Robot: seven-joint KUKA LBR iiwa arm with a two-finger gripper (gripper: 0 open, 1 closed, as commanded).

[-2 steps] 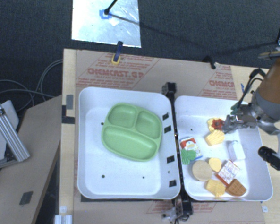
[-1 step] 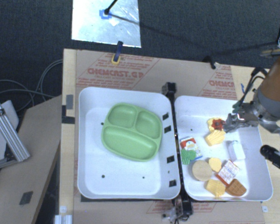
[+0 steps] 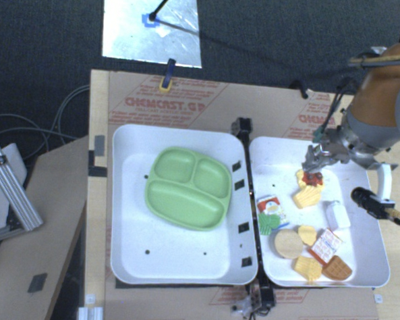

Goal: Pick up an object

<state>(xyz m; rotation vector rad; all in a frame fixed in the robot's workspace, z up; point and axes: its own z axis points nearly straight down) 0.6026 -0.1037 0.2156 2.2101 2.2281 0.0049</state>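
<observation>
While the arm (image 3: 386, 100) reached in from the right, its gripper (image 3: 314, 171) hung low over the far part of the right bin (image 3: 374, 234), directly above a small red and orange item (image 3: 312, 177). How far the pincer was open could not be told from this slanted angle, nor whether it had hold of anything; the red piece seemed to sit right at its tip, but no clear grip showed.

Just near of that spot lay a yellow ridged piece (image 3: 308, 196), and to its right a small white block (image 3: 334, 214). Toward the left wall of the same bin sat a red and white packet (image 3: 269, 205) touching a green leafy item (image 3: 269, 223). Nearer still lay a tan round slice (image 3: 289, 244), a small yellow piece (image 3: 308, 233), a red and white card-like packet (image 3: 325, 245), a yellow waffle-like square (image 3: 307, 267) and a brown waffle piece (image 3: 338, 268), all clustered close together.

A green divided plate (image 3: 188, 188) rested in the left bin (image 3: 127, 253), somewhat toward its far side.
</observation>
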